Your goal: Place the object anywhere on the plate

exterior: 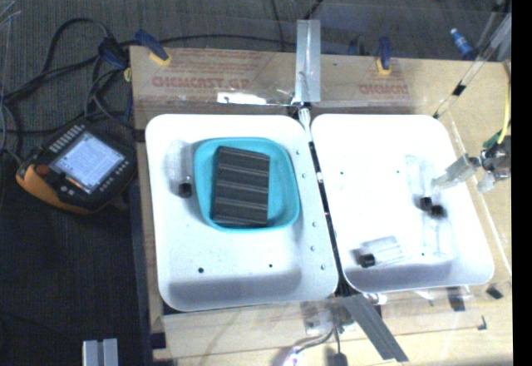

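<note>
Two white bins on the table. Left bin: one blue plate carrying one dark ribbed block. One clear vial just left of plate. Right bin: three clear vials. Hand state: cannot tell.

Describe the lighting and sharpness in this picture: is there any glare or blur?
Camera view: the white right bin is overexposed, so its clear objects almost vanish; the left bin shows soft shading; the teal plate stays readable; overall focus is slightly soft.
</note>
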You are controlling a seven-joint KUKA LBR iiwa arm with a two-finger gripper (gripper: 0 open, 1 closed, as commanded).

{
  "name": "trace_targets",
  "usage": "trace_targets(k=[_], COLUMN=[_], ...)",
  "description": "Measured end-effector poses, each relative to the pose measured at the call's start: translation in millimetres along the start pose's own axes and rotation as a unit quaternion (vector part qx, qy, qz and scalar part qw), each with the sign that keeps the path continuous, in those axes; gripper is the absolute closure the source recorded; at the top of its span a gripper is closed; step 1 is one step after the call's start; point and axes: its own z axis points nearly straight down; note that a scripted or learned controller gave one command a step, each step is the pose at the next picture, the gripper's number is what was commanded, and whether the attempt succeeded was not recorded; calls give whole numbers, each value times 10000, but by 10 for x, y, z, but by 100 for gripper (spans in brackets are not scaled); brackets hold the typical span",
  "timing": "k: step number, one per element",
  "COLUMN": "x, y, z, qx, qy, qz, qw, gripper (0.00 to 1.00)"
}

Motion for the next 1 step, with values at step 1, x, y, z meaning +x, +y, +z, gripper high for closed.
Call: trace_targets(k=[1], x=[-20], y=[538], z=[-1266], qx=[-11], qy=[-2], qz=[-77], qw=[10000], gripper=[0])
